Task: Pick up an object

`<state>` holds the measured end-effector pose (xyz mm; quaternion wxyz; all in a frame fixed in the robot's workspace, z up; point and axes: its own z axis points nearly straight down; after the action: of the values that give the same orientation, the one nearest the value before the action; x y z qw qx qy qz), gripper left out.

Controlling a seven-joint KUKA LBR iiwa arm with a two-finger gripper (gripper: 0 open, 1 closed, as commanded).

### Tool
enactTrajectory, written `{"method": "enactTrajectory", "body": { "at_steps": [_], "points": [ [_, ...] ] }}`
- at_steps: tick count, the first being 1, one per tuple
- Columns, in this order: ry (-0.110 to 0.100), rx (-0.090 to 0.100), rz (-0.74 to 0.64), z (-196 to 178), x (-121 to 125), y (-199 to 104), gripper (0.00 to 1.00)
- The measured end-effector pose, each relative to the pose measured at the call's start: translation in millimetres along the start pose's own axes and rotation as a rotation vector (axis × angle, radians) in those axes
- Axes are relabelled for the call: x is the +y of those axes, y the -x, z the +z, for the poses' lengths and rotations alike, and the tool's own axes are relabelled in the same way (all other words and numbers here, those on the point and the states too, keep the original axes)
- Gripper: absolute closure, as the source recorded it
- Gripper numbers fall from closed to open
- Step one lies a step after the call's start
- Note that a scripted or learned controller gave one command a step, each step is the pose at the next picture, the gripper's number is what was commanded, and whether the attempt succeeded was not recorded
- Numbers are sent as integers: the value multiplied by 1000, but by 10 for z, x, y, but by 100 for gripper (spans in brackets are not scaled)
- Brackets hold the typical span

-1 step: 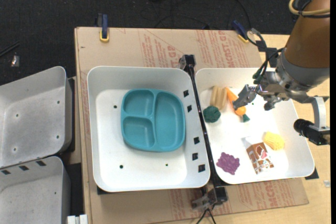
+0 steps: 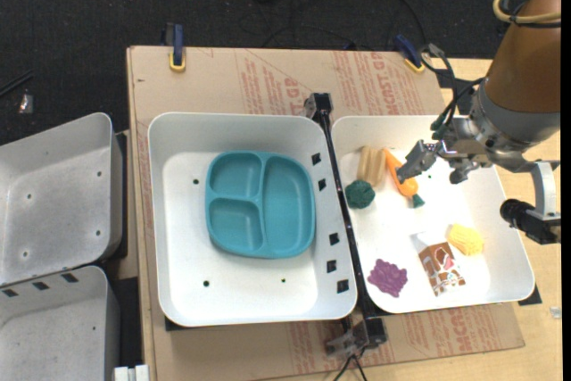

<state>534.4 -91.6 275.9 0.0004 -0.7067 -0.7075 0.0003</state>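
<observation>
Two shallow white plastic bins sit side by side on the desk. The left bin [image 2: 178, 281] holds one thing, a teal plastic plate with three compartments [image 2: 260, 204], lying flat near its middle. The right bin [image 2: 500, 281] holds six small things: one pale tan stick-shaped piece [image 2: 369, 165] beside one orange toy carrot [image 2: 401, 181] near the far left corner, one dark green round ball [image 2: 360, 194] just in front of them, one purple bunch of toy grapes [image 2: 388, 277] near the front edge, one brown-and-white printed packet [image 2: 441, 267], and one yellow lumpy toy [image 2: 465, 239] just beside the packet's far right corner. The grey arm with its orange band [image 2: 526, 49] reaches in from the right, and its two-finger gripper [image 2: 426, 158] hangs over the carrot, its dark fingers [image 2: 416, 163] apart with nothing between them. The desk top [image 2: 232, 85] is brown cardboard held by two clamps with yellow on them at the far edge, and printed with red lettering too faint for me to read. Beyond it the floor is dark carpet with loose cables, and white perforated panels [image 2: 53, 192] lie at the left.
</observation>
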Motion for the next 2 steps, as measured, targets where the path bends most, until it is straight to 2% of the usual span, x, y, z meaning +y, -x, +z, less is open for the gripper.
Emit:
{"method": "enactTrajectory", "body": {
  "at_steps": [1, 2],
  "points": [
    [-5, 1, 1, 569, 66, -76, 0],
    [-4, 0, 3, 1054, 56, 11, 0]
  ]
}}
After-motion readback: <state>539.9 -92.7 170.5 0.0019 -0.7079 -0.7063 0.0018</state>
